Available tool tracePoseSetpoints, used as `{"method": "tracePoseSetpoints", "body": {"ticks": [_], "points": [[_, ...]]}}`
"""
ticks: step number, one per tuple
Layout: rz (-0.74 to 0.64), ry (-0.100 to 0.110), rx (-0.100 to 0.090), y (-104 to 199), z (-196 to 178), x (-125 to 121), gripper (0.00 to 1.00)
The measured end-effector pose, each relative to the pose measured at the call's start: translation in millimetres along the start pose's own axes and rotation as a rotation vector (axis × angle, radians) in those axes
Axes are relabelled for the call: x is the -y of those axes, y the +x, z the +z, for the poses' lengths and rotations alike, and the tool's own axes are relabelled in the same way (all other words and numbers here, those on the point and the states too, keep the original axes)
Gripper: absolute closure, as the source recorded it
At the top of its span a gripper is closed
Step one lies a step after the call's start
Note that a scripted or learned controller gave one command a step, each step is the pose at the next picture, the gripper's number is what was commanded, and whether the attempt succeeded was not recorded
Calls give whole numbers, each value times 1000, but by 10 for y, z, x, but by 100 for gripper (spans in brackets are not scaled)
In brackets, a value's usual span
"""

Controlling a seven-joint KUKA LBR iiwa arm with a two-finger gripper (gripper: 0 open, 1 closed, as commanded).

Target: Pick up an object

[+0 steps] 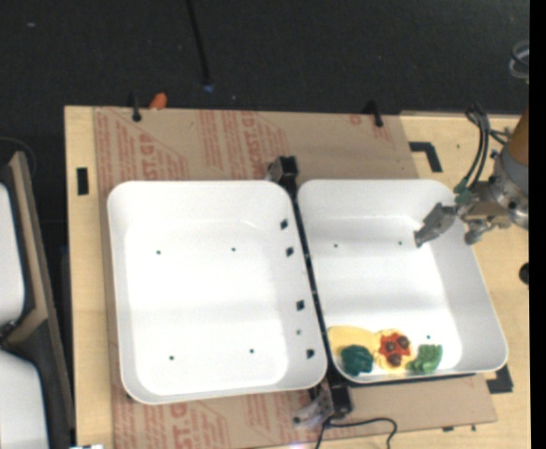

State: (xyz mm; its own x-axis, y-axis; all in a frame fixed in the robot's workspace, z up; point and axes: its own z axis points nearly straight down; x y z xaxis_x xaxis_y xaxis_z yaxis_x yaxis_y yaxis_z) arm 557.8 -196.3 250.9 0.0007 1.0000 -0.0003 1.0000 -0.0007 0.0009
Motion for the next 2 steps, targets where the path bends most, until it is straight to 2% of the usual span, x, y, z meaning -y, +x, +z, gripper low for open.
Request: {"method": "tracePoseSetpoints", "body": {"ticks": [1,2], "points": [[-3,11,-3,530,1309,296,0],[-3,1,-1,895,1453,53,0]]}}
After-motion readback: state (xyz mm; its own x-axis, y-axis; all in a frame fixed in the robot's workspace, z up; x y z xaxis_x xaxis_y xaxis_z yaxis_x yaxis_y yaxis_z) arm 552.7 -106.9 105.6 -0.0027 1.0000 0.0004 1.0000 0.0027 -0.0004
